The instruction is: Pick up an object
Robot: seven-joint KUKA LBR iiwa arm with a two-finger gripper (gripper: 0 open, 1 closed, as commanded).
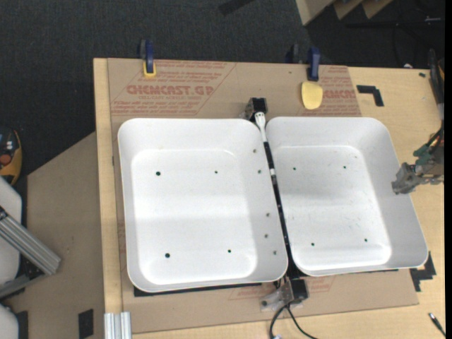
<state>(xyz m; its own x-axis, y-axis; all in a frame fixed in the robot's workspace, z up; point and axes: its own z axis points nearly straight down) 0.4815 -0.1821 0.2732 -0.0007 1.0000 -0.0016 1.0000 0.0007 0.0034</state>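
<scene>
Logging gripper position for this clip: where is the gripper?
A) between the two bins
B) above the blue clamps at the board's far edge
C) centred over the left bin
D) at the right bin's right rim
D: the gripper sits at the right bin's right rim.

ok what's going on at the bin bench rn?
Not much yet. The two white bins, left bin and right bin, sit side by side on the board. The gripper is at the right bin's outer rim, with nothing visibly between its fingers. A small yellow object lies on the board behind the right bin, outside it. No pick is under way.
</scene>
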